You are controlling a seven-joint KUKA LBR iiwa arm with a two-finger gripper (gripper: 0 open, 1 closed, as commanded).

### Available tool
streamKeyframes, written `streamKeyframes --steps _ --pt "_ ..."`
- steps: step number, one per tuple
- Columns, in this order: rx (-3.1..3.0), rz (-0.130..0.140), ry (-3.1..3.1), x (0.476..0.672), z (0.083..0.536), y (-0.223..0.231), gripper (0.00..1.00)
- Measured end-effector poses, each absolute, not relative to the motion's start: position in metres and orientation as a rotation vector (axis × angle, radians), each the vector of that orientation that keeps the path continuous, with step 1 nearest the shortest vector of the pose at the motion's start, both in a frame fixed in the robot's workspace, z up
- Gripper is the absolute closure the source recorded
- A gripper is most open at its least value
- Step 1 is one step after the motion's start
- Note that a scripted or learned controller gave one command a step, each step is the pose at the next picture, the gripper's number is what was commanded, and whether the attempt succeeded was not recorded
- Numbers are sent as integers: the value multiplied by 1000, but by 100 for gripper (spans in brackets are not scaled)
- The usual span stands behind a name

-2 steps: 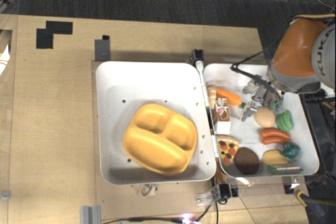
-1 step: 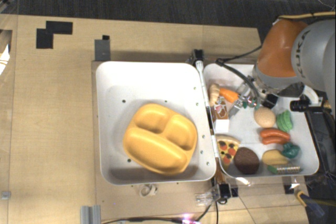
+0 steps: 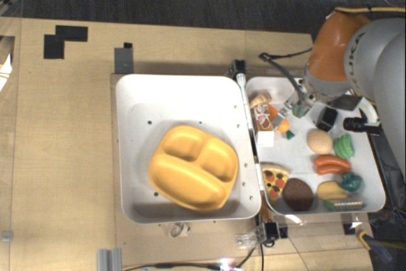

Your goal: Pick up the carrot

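A wooden counter (image 3: pixel 63 155) carries two white bins: the left bin (image 3: pixel 136 105) holds a big yellow bread loaf (image 3: pixel 193 167), and the right bin (image 3: pixel 374 193) holds small toy foods. The grey arm (image 3: pixel 374 54) reaches in from the upper right of the frame. Its claw (image 3: pixel 298 106) hangs beside the small orange carrot (image 3: pixel 275 114) in that bin's upper left; I cannot tell whether it is open or closed.

The wooden bench (image 3: pixel 57 155) carries two white bins side by side. The left bin (image 3: pixel 136 105) touches the right bin (image 3: pixel 374 197) along one edge. Black tape marks (image 3: pixel 63 40) lie on the bench up-left of the left bin, and a small grey bracket (image 3: pixel 124 59) stands just above its top-left corner.
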State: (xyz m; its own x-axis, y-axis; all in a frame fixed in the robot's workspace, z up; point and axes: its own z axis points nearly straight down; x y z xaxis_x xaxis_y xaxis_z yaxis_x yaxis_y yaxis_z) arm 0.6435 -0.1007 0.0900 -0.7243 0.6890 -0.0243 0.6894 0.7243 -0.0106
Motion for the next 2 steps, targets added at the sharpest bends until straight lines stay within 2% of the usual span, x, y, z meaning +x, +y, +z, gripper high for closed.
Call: streamKeyframes --steps 1,2 --pt "1147 -11 2895 647 103 -95 100" --pt "1149 5 2909 659 144 -85 100"
